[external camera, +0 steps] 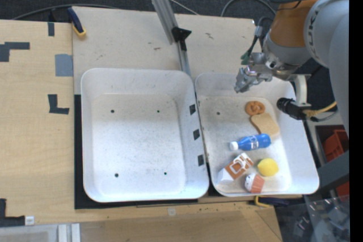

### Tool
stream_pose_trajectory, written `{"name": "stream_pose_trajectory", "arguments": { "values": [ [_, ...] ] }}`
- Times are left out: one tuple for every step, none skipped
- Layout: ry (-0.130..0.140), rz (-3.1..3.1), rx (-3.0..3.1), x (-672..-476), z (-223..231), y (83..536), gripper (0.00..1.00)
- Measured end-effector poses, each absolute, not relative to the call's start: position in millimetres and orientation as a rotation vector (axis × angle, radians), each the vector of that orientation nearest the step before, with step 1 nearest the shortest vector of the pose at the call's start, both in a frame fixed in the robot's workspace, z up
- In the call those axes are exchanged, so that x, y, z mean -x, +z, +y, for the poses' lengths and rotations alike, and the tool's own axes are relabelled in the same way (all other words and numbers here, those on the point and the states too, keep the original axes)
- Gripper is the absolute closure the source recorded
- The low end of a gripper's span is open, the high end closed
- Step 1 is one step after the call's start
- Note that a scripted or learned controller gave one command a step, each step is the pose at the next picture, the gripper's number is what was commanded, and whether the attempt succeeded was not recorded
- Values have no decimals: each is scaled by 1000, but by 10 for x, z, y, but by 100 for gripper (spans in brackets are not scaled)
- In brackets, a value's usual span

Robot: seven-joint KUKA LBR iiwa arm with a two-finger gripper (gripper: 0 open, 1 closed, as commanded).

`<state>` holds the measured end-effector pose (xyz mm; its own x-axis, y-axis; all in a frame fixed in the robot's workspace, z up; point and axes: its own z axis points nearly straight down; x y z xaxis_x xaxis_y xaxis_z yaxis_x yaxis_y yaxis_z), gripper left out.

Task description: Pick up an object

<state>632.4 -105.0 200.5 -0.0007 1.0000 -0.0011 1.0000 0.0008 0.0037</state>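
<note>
Hovering gripper [245,83] sits just up-left of the pretzel [255,107].

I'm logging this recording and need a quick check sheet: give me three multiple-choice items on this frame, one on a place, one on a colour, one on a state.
1. Where do the loose objects lie?
A. In the left bin
B. In the right bin
C. On the bare bench

2. What colour is the bottle's body?
A. Blue
B. Green
C. Black

3. How does the gripper stand to the objects?
A. Lifting the ball
B. Pressing on the bottle
C. Over the bin's far end, apart from them

Answers:
1 B: the bottle, ball and the other items all sit inside the right bin.
2 A: its body is blue, with a white cap.
3 C: the gripper is at the far end of the right bin, with bare bin floor between it and the nearest object.
</note>
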Motion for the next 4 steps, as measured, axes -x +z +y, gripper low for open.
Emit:
{"name": "stream_pose_trajectory", "arguments": {
  "values": [
    [4,2221,-2217,-6335,-1045,2444,100],
    [0,2230,-2216,-6284,-476,2436,100],
    [-3,2231,-2217,-6123,78,2287,100],
    [-3,2231,-2217,-5969,613,2189,100]
  ]
}}
